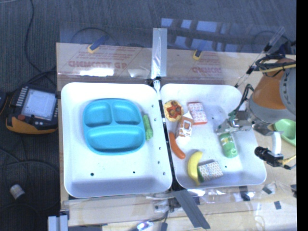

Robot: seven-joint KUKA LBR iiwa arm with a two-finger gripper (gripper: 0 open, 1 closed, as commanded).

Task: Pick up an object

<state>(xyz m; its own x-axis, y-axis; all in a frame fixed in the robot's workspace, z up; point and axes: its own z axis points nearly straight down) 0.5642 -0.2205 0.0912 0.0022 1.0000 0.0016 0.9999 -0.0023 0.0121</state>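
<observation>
The right bin holds several toy items. A green bottle lies near its right side. My gripper hangs just above the bottle's top end, at the end of the grey arm with the orange band. Left of it lie a pink-and-white carton, a small round pizza, a small orange-and-white box and an orange sausage. A yellow banana and a patterned box sit at the front.
The left bin bears a blue divided plate with a green pod along its right edge. A light green object lies outside the right bin by the arm. Cables hang around the wrist.
</observation>
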